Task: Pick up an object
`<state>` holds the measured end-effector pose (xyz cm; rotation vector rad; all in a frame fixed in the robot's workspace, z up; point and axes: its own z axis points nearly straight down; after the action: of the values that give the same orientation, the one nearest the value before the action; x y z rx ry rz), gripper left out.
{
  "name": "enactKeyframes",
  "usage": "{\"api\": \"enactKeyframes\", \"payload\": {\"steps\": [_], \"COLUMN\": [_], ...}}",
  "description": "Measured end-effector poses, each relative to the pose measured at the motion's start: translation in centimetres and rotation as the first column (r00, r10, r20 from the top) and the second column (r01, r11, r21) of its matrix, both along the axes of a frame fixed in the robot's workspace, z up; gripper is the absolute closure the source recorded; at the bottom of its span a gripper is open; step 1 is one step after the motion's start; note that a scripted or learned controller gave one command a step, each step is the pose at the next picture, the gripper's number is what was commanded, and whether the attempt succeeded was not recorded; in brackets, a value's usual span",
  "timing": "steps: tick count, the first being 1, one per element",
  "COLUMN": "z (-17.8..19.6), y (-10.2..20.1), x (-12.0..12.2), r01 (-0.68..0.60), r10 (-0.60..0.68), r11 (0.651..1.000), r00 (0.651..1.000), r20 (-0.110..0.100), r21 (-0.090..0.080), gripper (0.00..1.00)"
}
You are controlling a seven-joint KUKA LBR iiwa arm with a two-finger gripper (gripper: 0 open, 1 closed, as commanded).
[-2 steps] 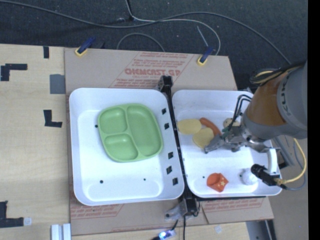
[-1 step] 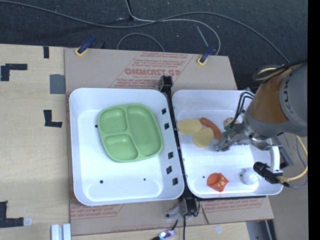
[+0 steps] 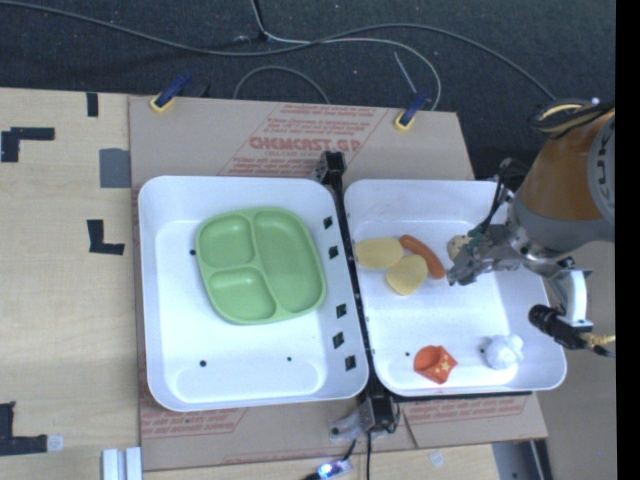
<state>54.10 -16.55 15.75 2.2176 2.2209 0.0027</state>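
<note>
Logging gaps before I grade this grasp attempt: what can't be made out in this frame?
- Pincer, camera view: too small and dark to tell whether it is open, or touching anything.
- White object in the right bin: washed out against the white floor, so its shape is unclear.
- Arm: cut off at the right of the view.
- Red object: too small to identify.

Tray in left bin, food — right bin
</note>
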Motion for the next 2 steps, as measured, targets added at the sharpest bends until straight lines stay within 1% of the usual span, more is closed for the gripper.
{"api": "enactKeyframes", "payload": {"steps": [1, 2], "z": [6.0, 11.1], "y": [0.3, 0.3], "x": [0.9, 1.0], "r01": [-0.001, -0.001], "r10": [0.001, 0.001], "r11": [1.000, 1.000], "r00": [1.000, 1.000], "r20": [0.001, 0.000], "r21": [-0.001, 0.000], "gripper": [1.00, 1.00]}}
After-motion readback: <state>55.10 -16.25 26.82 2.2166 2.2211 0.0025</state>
